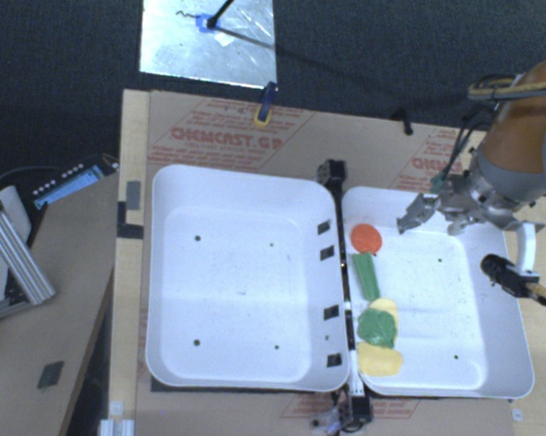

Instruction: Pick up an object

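Fingers (438, 217) spread, empty; cardboard (225, 135) reads "CHEMCAST GP".

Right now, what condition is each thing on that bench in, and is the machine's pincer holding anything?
Round orange-red piece: lying loose in the right white bin, near its left wall.
Long green piece: lying flat below it.
Green leafy lump: resting against a yellow piece.
Yellow lump: lying loose, nearest the front.
Left white bin: sits beside the right one.
Pincer: open, holding nothing, above the right bin's far edge.
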You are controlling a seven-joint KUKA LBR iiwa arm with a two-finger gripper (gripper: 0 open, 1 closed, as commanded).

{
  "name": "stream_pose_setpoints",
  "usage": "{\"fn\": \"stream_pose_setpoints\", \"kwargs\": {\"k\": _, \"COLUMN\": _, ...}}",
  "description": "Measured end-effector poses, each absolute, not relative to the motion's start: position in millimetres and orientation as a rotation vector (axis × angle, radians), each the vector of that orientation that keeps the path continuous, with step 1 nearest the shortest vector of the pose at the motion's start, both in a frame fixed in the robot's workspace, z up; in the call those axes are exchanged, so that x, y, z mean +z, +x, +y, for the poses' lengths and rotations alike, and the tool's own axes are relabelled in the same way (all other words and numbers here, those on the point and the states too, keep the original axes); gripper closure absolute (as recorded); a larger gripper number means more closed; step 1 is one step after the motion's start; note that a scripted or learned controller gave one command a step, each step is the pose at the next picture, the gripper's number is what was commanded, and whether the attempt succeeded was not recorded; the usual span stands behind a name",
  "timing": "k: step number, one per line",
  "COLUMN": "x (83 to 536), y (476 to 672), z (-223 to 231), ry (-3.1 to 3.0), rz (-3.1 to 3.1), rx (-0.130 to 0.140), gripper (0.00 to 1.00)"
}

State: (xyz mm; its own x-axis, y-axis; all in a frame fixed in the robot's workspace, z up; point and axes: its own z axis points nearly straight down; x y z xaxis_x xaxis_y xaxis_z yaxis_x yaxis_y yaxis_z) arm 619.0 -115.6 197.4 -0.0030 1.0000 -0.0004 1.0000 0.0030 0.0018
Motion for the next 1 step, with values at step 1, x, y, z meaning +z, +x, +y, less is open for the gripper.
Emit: {"fn": "stream_pose_setpoints", "kwargs": {"k": 1, "x": 208.7, "y": 620.0, "z": -115.5, "ry": 2.213, "rz": 2.225, "rx": 0.005, "gripper": 1.00}}
